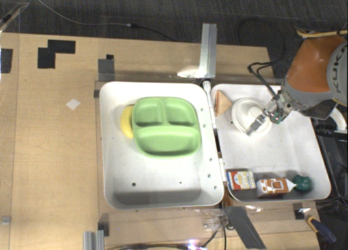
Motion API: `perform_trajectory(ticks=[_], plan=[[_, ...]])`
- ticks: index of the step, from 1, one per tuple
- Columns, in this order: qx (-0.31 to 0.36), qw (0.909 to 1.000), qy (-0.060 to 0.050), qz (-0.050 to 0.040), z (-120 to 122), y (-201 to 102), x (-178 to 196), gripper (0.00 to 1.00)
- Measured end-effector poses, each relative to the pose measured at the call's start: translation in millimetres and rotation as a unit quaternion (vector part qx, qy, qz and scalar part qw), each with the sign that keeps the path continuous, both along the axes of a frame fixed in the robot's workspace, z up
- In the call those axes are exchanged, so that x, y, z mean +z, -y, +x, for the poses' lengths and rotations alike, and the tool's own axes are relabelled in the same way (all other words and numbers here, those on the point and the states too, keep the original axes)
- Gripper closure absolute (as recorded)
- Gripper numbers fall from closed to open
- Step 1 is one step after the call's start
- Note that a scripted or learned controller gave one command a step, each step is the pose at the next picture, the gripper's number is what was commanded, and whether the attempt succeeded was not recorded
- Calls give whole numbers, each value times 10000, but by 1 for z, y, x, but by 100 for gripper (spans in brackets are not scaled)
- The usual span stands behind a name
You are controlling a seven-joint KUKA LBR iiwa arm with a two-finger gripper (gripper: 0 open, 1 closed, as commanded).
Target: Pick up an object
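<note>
In the right bin (304, 151), bare floor is lying open through the centre — a white bowl (246, 114) is crowding eleven o'clock, and cartons (256, 183) with a green piece (302, 183) are lining six o'clock.

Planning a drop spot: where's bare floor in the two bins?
Left bin: a bare strip along the near wall, below the green tray. Right bin: open middle, between the white bowl and the near-wall row of small carton, brown carton, green object. Crowded: far-left corner, end effector over the bowl.
</note>
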State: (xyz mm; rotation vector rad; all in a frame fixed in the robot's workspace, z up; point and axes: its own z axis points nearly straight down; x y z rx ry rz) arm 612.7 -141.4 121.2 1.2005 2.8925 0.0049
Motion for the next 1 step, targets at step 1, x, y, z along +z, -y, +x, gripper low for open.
perform_trajectory(ticks=[1], plan=[[-1411,9899,122,6,23,-43,-23,0]])
